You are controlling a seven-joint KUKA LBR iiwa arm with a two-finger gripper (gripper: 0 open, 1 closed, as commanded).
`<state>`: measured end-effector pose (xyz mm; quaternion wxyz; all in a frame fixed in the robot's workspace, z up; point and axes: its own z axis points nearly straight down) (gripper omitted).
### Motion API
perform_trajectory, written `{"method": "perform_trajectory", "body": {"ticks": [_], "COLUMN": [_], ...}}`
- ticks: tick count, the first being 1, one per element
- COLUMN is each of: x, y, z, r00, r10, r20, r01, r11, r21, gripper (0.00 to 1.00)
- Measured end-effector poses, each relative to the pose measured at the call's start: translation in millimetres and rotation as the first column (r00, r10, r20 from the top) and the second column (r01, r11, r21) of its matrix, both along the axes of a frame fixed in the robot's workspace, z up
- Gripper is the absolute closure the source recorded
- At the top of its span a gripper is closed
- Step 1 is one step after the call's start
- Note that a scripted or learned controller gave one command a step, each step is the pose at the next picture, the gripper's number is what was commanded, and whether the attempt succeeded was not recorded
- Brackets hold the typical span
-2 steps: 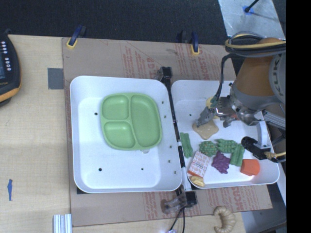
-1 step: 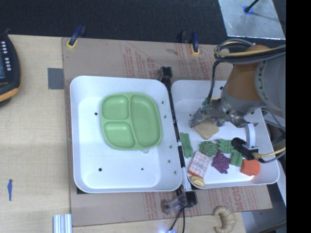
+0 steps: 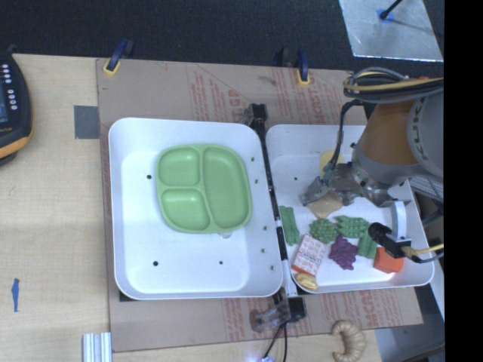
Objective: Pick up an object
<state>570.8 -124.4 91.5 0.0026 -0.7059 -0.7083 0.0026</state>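
My gripper (image 3: pixel 323 191) hangs low over the middle of the right bin (image 3: pixel 294 145), with the arm coming in from the right. Just below it lies a tan, flat piece (image 3: pixel 326 207); whether the gripper touches it is unclear. In front of that are a dark green leafy toy (image 3: pixel 324 229), a second green piece (image 3: pixel 355 225) and a purple grape bunch (image 3: pixel 343 252). A red and white packet (image 3: pixel 309 254) lies near the front left, partly over a yellow item (image 3: pixel 306 281). A green strip (image 3: pixel 289 225) rests along the bin's left wall.
The left bin (image 3: pixel 132 270) holds a light green divided plate (image 3: pixel 204 188). An orange block (image 3: pixel 388 262) sits at the right bin's front right. A yellow object (image 3: pixel 329 158) peeks out behind the gripper. A black divider bar (image 3: pixel 270 194) runs between the bins.
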Motion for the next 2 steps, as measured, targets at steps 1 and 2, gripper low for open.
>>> {"method": "perform_trajectory", "body": {"ticks": [1, 2], "x": [1.2, 37.6], "y": [-1.6, 66.5], "z": [11.1, 106.4], "r00": [1.0, 1.0], "r10": [0.0, 0.007], "r20": [0.001, 0.015], "r01": [0.0, -0.007], "r11": [1.0, 1.0], "r21": [-0.002, 0.001], "gripper": [1.0, 1.0]}}
